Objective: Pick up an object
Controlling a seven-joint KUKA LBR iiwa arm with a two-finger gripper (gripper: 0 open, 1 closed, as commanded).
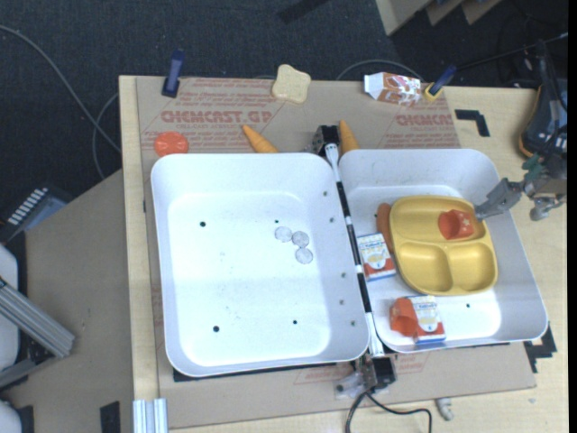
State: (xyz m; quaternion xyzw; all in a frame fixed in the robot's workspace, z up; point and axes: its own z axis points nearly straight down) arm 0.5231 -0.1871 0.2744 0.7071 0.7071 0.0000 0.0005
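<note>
The right bin [469, 165] holds a yellow divided plate [446, 255] with a small red piece [456, 225] in its upper right compartment. An orange sausage-like piece [385, 219] lies against the plate's left rim. A small white carton [374, 254] sits by the divider between the bins. A red and white carton [417, 318] lies near the bin's front. My gripper [523, 195] is at the right bin's right rim, just right of the plate and the red piece, with nothing seen held in it.
The left bin [180, 242] holds three small clear discs [294, 244]. Behind the bins on the board lie a bread slice [290, 82], a small carton [393, 87], a carrot [260, 140], an orange disc [170, 142] and a blue clip [172, 72].
</note>
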